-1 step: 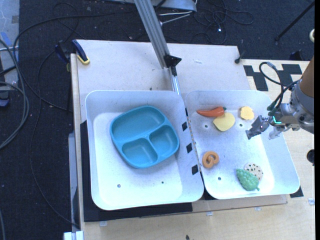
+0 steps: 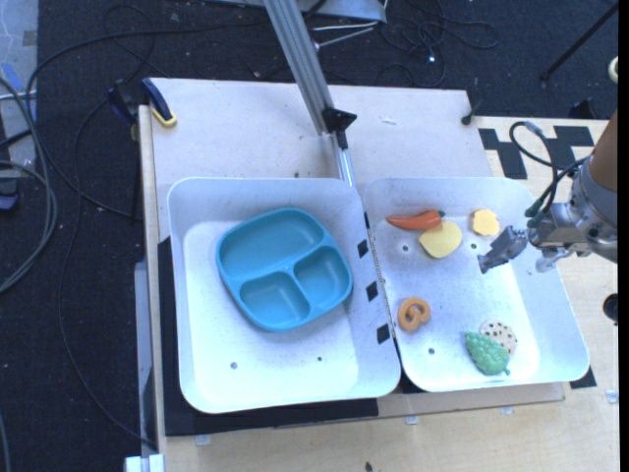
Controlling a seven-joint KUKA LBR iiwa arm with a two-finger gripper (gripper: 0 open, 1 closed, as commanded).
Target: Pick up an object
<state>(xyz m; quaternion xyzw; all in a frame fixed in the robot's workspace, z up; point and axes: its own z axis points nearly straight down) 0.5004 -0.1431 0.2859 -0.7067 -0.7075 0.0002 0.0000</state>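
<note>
- The gripper [image 2: 503,249] is hovering inside the right bin [image 2: 565,327]; whether it is wide or narrow, nobody can tell.
- A descent risks nudging the yellow fruit [image 2: 441,240] aside.

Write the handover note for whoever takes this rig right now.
Claw: over the right bin, near its right wall, nothing seen between its fingers. I cannot tell whether it is open or shut.
Right bin: red pepper and yellow fruit at the back, touching; a small yellow piece to their right; pretzel near the left wall; cookie and green piece at the front, touching.
Left bin: blue divided plate.
Done: nothing lifted.
Left: grasp one thing and raise it; the yellow piece and fruit lie nearest the claw.
</note>
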